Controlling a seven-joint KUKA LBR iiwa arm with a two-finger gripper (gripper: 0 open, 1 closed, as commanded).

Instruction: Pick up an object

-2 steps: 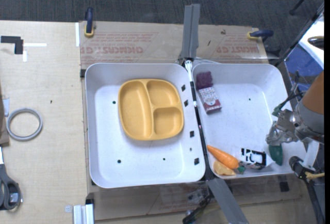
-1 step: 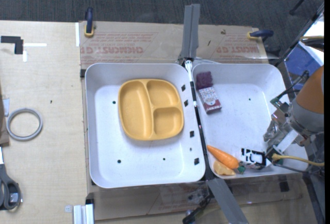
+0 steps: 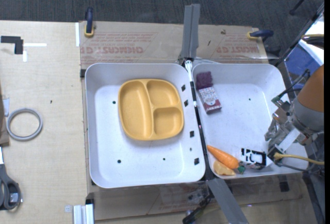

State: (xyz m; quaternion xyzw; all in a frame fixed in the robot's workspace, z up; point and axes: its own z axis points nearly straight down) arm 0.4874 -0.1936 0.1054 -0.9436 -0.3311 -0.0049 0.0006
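The right bin (image 3: 242, 114) holds a small red and white packet (image 3: 209, 99) with a purple piece (image 3: 204, 79) above it, near the bin's left wall. An orange carrot (image 3: 223, 156) lies at the front edge beside a pale yellow piece (image 3: 223, 168). Just right of them sits a black and white object (image 3: 253, 157). My gripper (image 3: 280, 137) hangs at the right bin's right side, a little up and right of the black and white object. Nothing shows in its grasp. The orange band (image 3: 314, 94) of the arm is above it at the frame's edge.
The left bin (image 3: 93, 135) carries a yellow divided plate (image 3: 151, 109). A grey divider post (image 3: 190, 32) stands between the bins at the back. A tape roll (image 3: 22, 124) and scissors (image 3: 7, 193) lie on the bench at the far left. A yellow cable (image 3: 299, 158) runs by the gripper.
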